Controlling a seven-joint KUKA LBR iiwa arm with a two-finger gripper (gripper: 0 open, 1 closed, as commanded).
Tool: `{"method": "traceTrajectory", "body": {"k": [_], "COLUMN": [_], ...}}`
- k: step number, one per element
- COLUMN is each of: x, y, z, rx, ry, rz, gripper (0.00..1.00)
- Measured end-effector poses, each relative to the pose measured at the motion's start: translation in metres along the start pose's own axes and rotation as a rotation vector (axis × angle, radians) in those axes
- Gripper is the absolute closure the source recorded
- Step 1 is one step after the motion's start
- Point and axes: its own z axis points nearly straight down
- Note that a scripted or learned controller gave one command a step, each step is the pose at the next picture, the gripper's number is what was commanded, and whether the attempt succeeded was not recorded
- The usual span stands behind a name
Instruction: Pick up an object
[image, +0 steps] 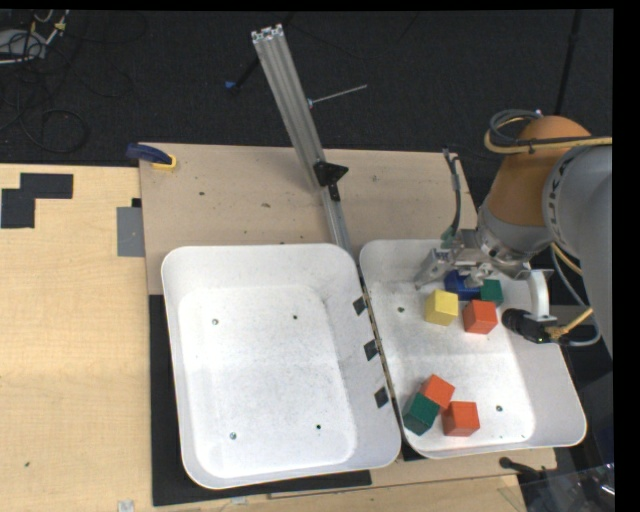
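1 blue block (461, 282) directly under gripper (464, 268), yellow block (441, 308) just beside

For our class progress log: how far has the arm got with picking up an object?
Done: the gripper has reached the right bin, low over the blue block. In hand: nothing visibly lifted. Left: grasp and raise one; the yellow block and others lie loose.

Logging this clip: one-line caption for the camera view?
Gripper low over a blue block in the right bin, beside yellow, orange and green blocks.
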Motion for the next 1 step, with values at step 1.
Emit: {"method": "traceTrajectory", "body": {"k": [1], "x": [-0.0015], "y": [0.0000], "z": [-0.0084], "rx": [0.000], "ry": [-0.002], "rz": [0.001], "gripper": [1.00]}}
